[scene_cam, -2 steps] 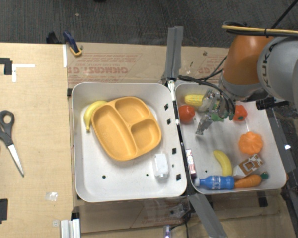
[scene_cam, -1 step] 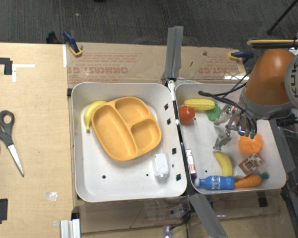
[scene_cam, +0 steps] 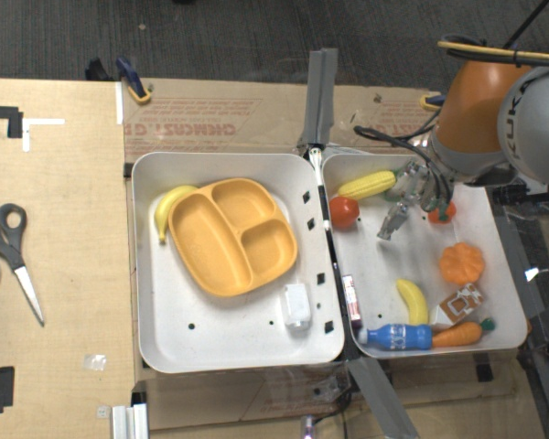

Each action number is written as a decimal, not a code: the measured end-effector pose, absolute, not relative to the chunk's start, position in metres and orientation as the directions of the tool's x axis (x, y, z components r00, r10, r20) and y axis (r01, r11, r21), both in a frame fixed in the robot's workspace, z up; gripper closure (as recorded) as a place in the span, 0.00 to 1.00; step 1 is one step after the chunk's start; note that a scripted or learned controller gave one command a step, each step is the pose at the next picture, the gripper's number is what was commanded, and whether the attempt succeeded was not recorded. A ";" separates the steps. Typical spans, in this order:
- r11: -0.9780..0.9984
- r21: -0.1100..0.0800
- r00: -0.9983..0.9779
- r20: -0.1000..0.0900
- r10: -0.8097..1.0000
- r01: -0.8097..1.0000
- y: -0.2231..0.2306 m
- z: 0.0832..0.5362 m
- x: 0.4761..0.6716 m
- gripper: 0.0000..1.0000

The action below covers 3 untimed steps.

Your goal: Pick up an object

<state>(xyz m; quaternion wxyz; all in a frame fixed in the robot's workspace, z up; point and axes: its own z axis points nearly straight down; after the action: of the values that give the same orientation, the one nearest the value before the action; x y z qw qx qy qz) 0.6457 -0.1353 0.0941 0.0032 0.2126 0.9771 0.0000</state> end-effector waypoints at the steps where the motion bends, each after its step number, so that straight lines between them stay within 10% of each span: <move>1: 0.878 0.001 -0.878 -0.004 0.478 0.478 -0.166 0.093 0.611 0.00; 2: 0.758 0.003 -0.758 -0.007 0.653 0.653 -0.148 0.095 0.647 0.00; 3: 0.704 0.001 -0.704 -0.002 0.710 0.710 -0.116 0.093 0.639 0.00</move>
<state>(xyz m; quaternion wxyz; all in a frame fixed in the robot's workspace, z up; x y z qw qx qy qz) 0.6391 -0.1163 0.0929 0.0013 0.3846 0.9231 0.0000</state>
